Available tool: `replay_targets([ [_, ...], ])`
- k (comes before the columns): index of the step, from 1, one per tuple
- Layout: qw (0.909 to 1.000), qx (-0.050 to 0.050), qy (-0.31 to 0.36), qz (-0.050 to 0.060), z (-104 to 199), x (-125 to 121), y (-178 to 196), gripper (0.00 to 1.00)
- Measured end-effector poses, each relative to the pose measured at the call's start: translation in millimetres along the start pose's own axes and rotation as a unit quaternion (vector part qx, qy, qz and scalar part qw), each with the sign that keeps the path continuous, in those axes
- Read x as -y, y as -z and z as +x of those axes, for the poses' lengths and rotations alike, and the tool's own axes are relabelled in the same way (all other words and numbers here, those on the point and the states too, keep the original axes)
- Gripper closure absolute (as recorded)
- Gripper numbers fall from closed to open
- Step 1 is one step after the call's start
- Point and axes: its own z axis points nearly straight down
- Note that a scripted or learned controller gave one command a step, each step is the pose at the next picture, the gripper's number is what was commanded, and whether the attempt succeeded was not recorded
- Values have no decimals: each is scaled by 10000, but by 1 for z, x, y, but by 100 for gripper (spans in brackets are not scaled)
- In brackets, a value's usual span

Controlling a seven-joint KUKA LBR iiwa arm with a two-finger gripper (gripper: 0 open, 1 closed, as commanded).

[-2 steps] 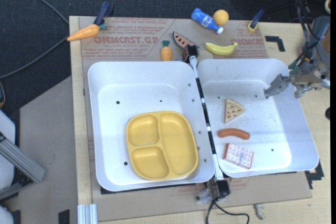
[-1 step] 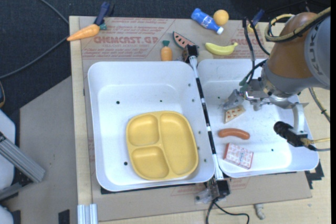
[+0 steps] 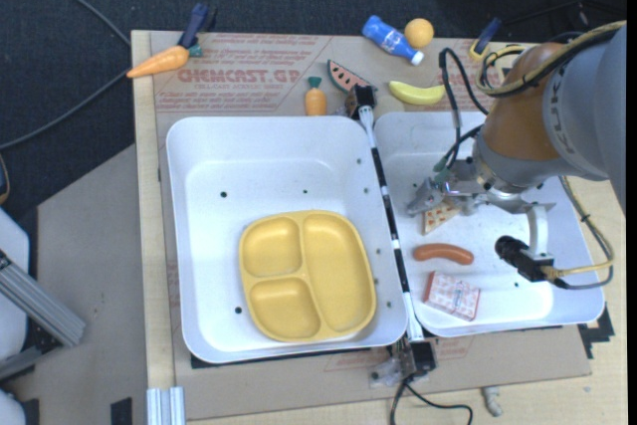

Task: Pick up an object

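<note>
Nearest the camera, at the bench's [image 3: 259, 383] front edge, sit two shallow white plastic bins side by side on brown cardboard.

Left bin [image 3: 199, 164]: smooth, rounded corners, holding a glossy yellow plastic plate [image 3: 307, 274] with three compartments, lying toward the bin's front right corner.

Behind the left bin, on the cardboard, red printed writing reads roughly "CHEMCAST GP". At the bench's back left corner lies a toy carrot [image 3: 159, 64], orange and tapered. Further right along the back edge are a small orange toy [image 3: 316, 101] with a green top and a watermelon slice toy [image 3: 345, 75], then a blue and white toy bottle [image 3: 389, 39], an orange ball [image 3: 420, 32] and a curved yellow toy banana [image 3: 416, 94].

Right bin [image 3: 518, 309]: near its middle lies a tan cracker-like wedge [image 3: 438, 213] dotted with dark spots. Just in front of it lies a smooth reddish-brown toy sausage [image 3: 444, 254], and near the bin's front edge a flat pink and white patterned packet [image 3: 453, 295].

The gripper [image 3: 434, 199] reaches down from the grey arm with its orange band, its metal fingertips at the wedge; whether they are apart, together or clamped cannot be told.
</note>
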Motion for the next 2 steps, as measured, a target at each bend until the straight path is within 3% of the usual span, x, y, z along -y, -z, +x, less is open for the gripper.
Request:
replay_targets([
  [1,10000,1,-4,-7,0,0,10,100],
  [2,10000,0,4,-11,63,22,101,100],
])
